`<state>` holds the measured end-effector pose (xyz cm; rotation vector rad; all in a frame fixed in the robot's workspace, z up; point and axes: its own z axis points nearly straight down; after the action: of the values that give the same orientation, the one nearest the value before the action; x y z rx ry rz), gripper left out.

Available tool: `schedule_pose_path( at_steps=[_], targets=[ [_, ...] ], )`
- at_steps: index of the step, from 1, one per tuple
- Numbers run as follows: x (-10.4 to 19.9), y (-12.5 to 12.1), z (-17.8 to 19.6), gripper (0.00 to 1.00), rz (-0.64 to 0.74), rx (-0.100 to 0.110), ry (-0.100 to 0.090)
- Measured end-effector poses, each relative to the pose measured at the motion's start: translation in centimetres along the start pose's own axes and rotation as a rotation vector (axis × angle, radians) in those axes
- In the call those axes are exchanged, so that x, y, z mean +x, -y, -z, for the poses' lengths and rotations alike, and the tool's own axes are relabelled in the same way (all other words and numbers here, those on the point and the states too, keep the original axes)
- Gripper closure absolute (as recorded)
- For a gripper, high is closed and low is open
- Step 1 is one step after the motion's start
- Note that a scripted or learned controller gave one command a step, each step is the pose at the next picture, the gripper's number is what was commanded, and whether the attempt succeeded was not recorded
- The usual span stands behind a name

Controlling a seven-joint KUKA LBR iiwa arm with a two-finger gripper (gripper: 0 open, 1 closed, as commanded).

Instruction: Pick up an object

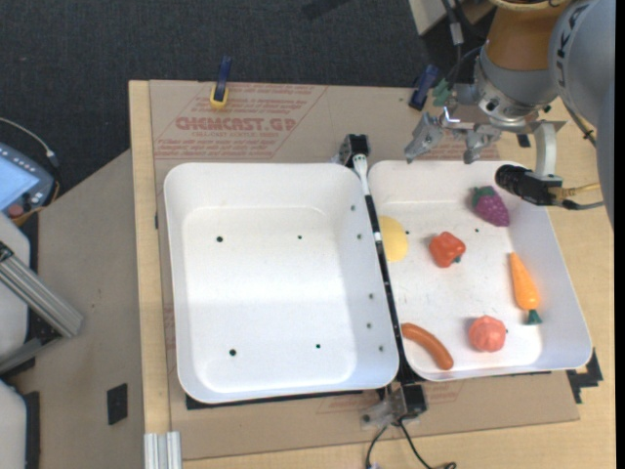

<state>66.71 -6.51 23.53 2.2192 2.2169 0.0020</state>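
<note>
My gripper (447, 148) hangs over the far edge of the right bin (557, 262), its two fingers spread apart with nothing between them. In that bin lie a purple grape bunch (491, 206) at the back right, a yellow piece (393, 238) against the left wall, a red pepper (446, 249) in the middle, an orange carrot (523, 281) on the right, a red strawberry-like fruit (486, 333) and a sausage (428, 346) near the front. The gripper is above and behind all of them, touching none.
The left bin (264, 281) sits beside the right one on a cardboard sheet (244, 115). A black clamp (354, 150) joins the bins at the back, another at the front (405, 401). A yellow-blue clip (221, 88) stands at the cardboard's far edge.
</note>
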Motion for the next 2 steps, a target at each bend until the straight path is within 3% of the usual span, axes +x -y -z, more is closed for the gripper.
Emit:
schedule_pose_path(
  at_steps=[1,2],
  targets=[
    [0.4,0.1,-2.1,0.00,0.002,0.008,-0.002],
    [-3.9,0.2,-4.9,0.00,-0.003,0.008,-0.002]
  ],
)
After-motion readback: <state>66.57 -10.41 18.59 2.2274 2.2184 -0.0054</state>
